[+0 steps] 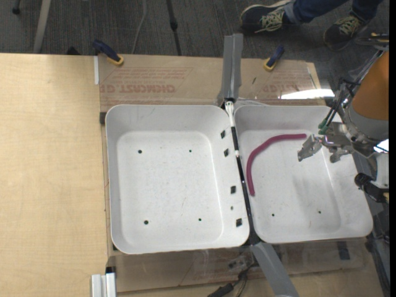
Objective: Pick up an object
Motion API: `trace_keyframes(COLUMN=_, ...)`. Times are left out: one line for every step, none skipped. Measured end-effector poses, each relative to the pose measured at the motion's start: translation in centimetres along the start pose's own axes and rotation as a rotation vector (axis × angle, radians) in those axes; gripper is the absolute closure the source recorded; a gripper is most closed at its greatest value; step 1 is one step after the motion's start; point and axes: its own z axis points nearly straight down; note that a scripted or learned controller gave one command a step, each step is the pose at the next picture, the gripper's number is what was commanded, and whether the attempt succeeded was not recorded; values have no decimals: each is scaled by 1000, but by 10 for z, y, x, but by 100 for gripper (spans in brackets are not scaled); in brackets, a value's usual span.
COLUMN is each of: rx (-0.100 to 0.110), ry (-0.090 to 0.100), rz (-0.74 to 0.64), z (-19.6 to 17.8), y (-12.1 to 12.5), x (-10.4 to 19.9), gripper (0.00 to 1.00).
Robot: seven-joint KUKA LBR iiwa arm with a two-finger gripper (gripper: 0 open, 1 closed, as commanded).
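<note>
A bent magenta strip (263,152) lies in the right bin (346,228). It runs from the bin's left wall up and across toward the back middle. My gripper (318,156) hangs over the right bin's back right part, just right of the strip's far end. Its fingers (304,152) stand spread and open, and nothing shows between them. The grey arm with its orange band (374,91) comes in from the right edge.
The left bin (124,228) sits beside the right one, with black clips (234,189) along their shared wall. Both rest on cardboard (148,82) held by blue and yellow clamps (109,53). A person's shoes (267,17) stand on the floor behind the bench.
</note>
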Motion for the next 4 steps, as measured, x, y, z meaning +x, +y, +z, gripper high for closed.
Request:
trace_keyframes(rx=2, ry=1, rz=55, z=70, y=18, x=67, gripper=0)
trace_keyframes(rx=-1, ry=4, rz=57, z=68, y=87, x=58, gripper=0)
trace_keyframes(rx=-1, ry=-1, rz=49, z=17, y=66, x=-8, gripper=0)
trace_keyframes(rx=-4, ry=1, rz=201, z=67, y=79, x=56, gripper=0)
